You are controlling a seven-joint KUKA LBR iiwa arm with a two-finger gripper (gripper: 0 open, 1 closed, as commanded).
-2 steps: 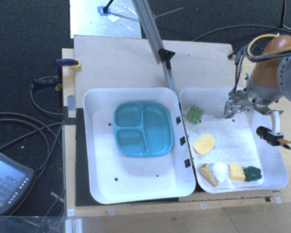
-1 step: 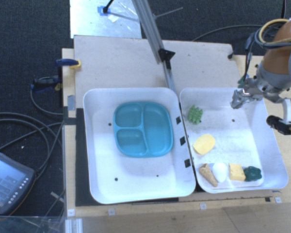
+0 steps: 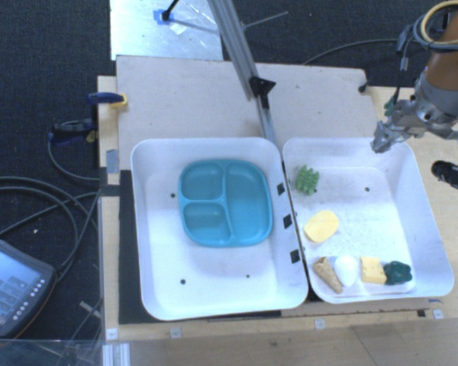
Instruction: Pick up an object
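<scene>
Near edge of right bin (image 3: pixel 431 242): four small items crowded in a row along the front wall. Brown cone-like piece (image 3: pixel 327 274), white egg-shaped piece (image 3: pixel 346 269), yellow block (image 3: pixel 372 270), dark green lump (image 3: pixel 398 272). Egg touches the cone and sits just beside the yellow block; the block touches the green lump.
Risk (judgement): any grasp in this row is likely to nudge neighbours or catch two at once, and the front wall leaves little room to close on a piece. The egg's round shape looks prone to slipping out.

Mid bin: yellow rounded piece (image 3: pixel 321 226), standing apart from the rest. Looks like the easiest candidate, though its low domed shape could let it skid away on contact.

Further back: green knobbly piece (image 3: pixel 306 179), near the divider between bins. Risk: a descent here could strike the bin wall.

Left bin (image 3: pixel 156 280): holds a blue compartment tray (image 3: pixel 225 203), nothing in its sections.

Far right corner: end effector (image 3: pixel 382 142) hangs over the right bin's back rim, well apart from every item. Cannot tell how it is set; nothing visible in it. No object picked yet.

Writing: none readable. Handheld pendant (image 3: pixel 11 284) at the tabletop's left; screen illegible.
</scene>
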